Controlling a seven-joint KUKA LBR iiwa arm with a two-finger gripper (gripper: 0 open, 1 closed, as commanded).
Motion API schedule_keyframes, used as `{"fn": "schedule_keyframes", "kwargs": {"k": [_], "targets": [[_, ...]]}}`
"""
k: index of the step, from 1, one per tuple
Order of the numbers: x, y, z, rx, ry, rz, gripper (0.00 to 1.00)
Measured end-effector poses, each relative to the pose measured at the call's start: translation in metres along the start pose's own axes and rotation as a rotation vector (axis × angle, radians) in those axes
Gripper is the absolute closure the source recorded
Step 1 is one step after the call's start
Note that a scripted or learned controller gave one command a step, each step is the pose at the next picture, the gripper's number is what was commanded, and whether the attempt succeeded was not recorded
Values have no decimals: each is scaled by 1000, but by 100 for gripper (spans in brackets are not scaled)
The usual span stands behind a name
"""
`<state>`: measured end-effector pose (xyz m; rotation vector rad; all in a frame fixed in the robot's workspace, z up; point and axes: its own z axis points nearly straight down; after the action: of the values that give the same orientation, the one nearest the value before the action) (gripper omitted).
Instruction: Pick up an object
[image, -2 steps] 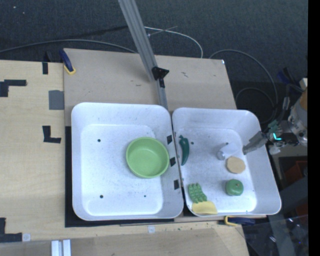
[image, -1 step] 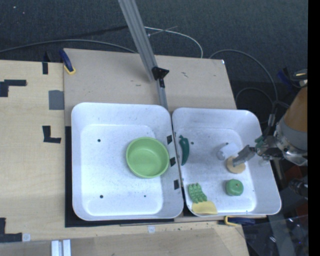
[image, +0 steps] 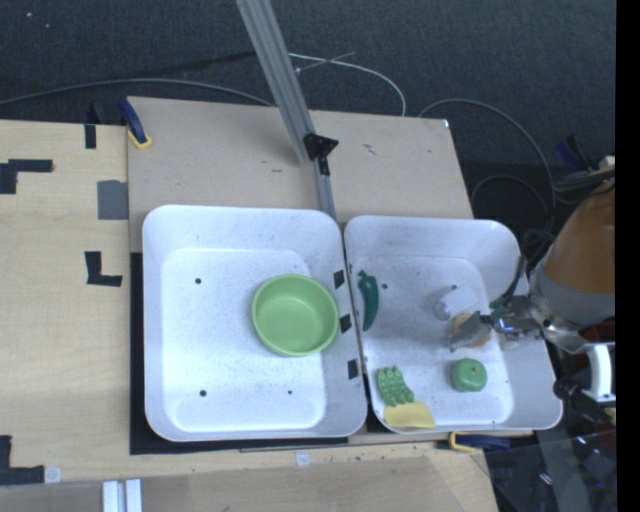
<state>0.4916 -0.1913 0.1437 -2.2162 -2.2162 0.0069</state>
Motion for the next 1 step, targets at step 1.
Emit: {"fn": "schedule_keyframes", "kwargs": {"k": [1], "targets": [[1, -1, 54, -2, -1, -1, 0]]}}
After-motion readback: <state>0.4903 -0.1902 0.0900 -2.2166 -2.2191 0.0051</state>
